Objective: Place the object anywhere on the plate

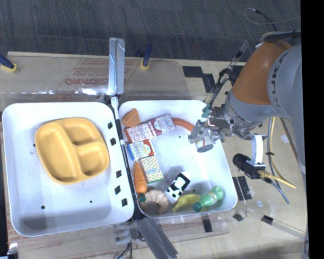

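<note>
camera view: hand (203,138) over right bin (224,166), finger state unclear; cartons (149,131), banana (186,202), bottle (209,198) crowd bin; plate (71,149) left.

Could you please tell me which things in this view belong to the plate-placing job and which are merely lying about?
Belonging to the job:
- yellow plate, in the left bin
- the hand, over the right bin

Lying about in the right bin, any of which could be the object:
- carrot
- banana
- green bottle
- small cartons

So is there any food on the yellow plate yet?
No, the yellow plate has nothing on it; the toys sit in the right bin.
</note>
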### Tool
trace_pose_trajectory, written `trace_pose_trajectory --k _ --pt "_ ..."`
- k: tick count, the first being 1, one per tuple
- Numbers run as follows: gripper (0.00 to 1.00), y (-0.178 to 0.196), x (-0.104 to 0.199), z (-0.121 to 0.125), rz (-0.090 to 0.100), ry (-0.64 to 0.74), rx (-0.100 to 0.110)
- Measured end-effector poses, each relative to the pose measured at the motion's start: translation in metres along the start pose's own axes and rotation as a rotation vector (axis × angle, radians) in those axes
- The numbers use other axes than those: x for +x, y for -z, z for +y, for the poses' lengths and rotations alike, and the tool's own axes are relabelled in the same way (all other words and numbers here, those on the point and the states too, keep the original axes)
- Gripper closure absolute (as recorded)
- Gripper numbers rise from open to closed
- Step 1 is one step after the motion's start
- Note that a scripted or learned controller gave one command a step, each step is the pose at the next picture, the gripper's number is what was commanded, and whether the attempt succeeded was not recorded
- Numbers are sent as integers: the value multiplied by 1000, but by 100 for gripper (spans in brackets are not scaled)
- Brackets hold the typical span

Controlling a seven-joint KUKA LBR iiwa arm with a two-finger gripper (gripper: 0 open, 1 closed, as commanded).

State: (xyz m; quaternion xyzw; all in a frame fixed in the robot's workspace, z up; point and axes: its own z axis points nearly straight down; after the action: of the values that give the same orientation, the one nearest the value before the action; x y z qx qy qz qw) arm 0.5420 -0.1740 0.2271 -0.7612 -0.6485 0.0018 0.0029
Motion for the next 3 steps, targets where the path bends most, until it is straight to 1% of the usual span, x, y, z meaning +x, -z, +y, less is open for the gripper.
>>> trace_pose_trajectory --k 1,2,3 --pt "100 -3 79 -63 -1 66 -1" --pt "100 72 186 -15 -2 101 -3" --pt "100 57 273 4 -3 159 -2"
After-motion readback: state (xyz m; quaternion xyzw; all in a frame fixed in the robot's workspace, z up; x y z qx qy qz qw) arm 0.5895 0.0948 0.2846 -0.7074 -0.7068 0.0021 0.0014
